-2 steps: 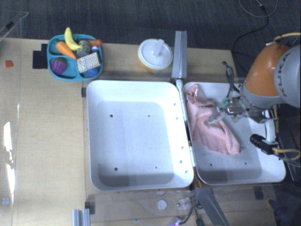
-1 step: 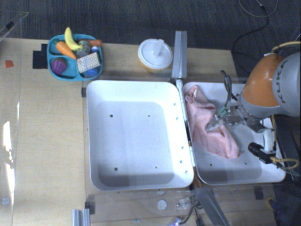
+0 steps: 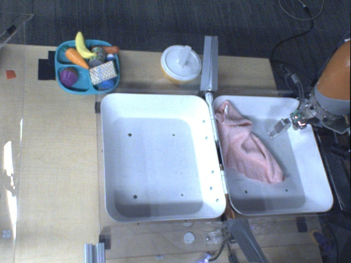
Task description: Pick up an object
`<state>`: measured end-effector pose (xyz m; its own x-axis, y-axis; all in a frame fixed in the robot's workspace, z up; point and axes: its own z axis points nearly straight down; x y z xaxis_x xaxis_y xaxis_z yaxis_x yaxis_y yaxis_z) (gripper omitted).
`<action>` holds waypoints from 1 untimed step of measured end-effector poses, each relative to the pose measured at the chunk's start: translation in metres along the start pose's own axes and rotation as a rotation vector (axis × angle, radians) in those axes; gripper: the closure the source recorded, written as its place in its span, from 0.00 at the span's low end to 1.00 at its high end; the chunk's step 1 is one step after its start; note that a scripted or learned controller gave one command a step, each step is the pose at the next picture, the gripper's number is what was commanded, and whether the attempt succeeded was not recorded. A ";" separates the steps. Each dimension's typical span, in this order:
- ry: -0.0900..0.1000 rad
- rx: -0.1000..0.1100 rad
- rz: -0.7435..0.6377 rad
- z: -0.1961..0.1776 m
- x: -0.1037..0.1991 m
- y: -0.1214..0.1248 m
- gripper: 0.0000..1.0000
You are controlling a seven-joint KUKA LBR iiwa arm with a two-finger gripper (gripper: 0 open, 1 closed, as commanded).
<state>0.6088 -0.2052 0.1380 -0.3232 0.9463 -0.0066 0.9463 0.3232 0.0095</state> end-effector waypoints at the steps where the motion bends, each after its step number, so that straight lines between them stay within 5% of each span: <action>1: 0.000 -0.004 -0.055 0.047 0.039 -0.009 0.00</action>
<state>0.5882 -0.1717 0.0909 -0.3751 0.9270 -0.0070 0.9269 0.3752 0.0129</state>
